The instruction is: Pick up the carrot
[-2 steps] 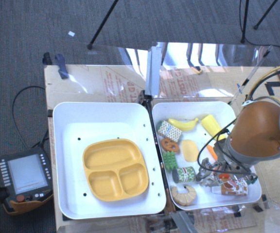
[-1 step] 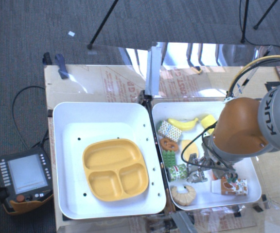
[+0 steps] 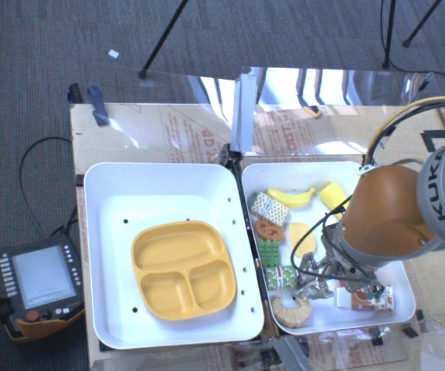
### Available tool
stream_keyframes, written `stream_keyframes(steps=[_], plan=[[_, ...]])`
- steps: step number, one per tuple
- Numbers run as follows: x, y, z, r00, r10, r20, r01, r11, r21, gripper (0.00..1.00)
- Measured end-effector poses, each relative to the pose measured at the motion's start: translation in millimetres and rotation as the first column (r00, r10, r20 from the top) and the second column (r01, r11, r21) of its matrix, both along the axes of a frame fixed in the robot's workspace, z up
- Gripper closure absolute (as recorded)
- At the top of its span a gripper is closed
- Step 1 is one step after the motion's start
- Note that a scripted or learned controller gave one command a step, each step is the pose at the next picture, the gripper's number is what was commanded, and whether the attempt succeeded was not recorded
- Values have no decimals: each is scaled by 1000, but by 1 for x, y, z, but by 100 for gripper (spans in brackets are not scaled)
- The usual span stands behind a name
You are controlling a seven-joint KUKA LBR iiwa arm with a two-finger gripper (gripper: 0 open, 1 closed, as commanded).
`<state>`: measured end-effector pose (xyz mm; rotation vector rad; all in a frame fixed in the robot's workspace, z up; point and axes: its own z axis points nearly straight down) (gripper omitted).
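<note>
The arm's orange band hangs over the right part of the right bin. Below it, my gripper reaches down toward the bin's front, just above a pale ring-shaped bagel and left of a small carton. The wrist hides whatever lies under it in the middle of the bin. A small orange-brown piece lies near the bin's left wall; I cannot tell whether it is the carrot.
The right bin also holds a banana, a yellow block, a checkered packet, a pale yellow slice and green items. The left bin bears a yellow compartment plate. A teach pendant lies at far left.
</note>
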<state>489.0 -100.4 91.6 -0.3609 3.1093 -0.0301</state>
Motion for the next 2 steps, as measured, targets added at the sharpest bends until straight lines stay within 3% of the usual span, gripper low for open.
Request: stream_keyframes(steps=[2], plan=[[2, 2, 1, 998, 60, 1, -60, 998, -7, 100]])
